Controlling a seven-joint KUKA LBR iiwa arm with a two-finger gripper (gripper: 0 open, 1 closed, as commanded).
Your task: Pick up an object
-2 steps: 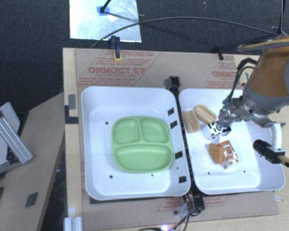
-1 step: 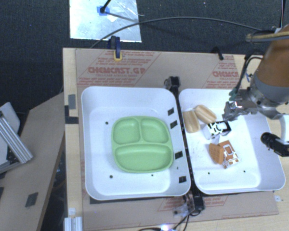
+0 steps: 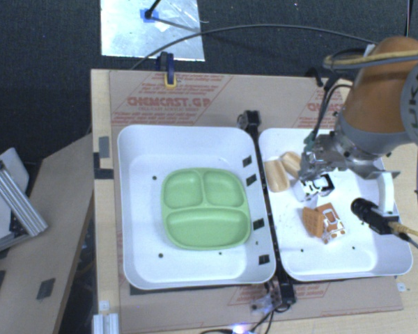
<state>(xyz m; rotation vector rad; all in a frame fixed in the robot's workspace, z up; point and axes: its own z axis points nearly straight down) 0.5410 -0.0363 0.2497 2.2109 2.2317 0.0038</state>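
My gripper (image 3: 311, 175) hangs low over the upper middle of the right bin (image 3: 348, 263), reaching in from the right. Just left of it lie two tan, bread-like pieces (image 3: 281, 170), near the bin's left wall. A small black-and-white object (image 3: 321, 184) sits directly under or against the gripper's tip; I cannot make out whether it is touched. Below it lies an orange-brown piece with white patches (image 3: 324, 222), flat on the bin floor.
The left bin (image 3: 143, 256) holds a green divided plate (image 3: 205, 208) in its middle. A black divider with clips (image 3: 259, 186) runs between the bins. A shiny sheet (image 3: 151, 18) lies on the dark floor behind the bench.
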